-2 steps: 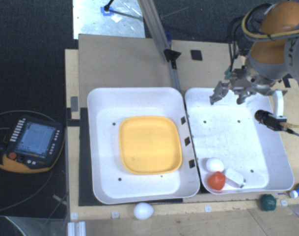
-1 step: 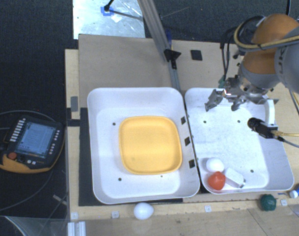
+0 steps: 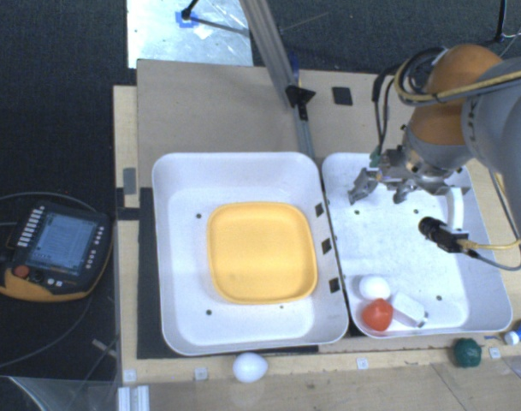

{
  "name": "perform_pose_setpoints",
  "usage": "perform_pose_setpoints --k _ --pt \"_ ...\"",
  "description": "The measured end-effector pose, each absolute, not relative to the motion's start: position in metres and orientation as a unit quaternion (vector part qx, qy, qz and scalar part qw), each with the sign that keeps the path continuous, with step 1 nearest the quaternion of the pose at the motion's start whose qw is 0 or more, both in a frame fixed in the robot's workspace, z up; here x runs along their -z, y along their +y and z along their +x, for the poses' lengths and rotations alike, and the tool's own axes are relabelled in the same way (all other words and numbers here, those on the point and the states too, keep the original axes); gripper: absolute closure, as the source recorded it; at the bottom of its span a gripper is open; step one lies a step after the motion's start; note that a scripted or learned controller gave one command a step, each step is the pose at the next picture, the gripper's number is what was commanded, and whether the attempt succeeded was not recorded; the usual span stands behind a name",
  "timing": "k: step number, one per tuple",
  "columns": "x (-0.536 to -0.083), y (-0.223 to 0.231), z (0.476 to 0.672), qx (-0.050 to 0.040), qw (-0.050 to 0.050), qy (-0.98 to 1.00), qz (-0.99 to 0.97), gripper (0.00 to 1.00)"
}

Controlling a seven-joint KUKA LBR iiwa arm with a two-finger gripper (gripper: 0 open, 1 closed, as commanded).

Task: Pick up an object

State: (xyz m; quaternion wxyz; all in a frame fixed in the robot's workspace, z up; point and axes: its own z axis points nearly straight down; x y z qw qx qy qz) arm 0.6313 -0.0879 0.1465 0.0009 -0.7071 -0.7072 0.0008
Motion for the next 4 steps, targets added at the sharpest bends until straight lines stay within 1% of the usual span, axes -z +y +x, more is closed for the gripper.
perform_pose_setpoints --k 1,2,3,4 --pt "-0.159 -0.088 0.632 0.0007 -0.001 -0.707 -0.707 1.0" --pt "-0.219 -0.092 0.639 0.0015 -0.002 -0.707 -0.707 1.0" --pt "-0.272 -0.092 0.64 0.0019 -0.002 -0.707 -0.707 1.0" --pt "-0.254 -0.041 0.625 0.0 0.0 -0.708 -0.706 1.0"
